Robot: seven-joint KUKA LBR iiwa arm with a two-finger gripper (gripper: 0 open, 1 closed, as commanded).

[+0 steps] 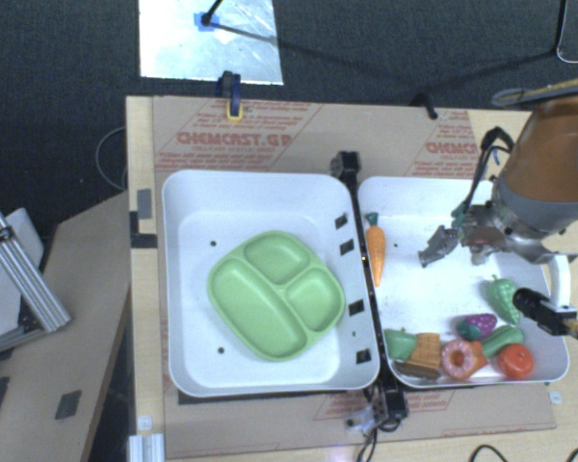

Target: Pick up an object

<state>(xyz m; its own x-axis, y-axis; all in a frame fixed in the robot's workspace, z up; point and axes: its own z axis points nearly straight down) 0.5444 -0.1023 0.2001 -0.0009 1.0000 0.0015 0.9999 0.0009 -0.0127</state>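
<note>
Toys for picking are lying in my right bin; the left bin is holding a green divided plate. Both bins are sitting on the counter. My jaws are hanging over the bare middle of the right bin, with nothing between them; whether they are parted or closed I cannot tell at this slant. I judge I am still approaching, before any grasp. Next I am needing to choose one piece and come down squarely over it. A carrot is lying against the left wall of that bin, long axis running far to near, leafy end far, tip near. Along the near edge, a cluster is crowding together: a green pepper, a doughnut, a tomato, a purple piece. Those are touching, so a clean grip looks harder there; the carrot, lying apart, seems the easier target.
</note>
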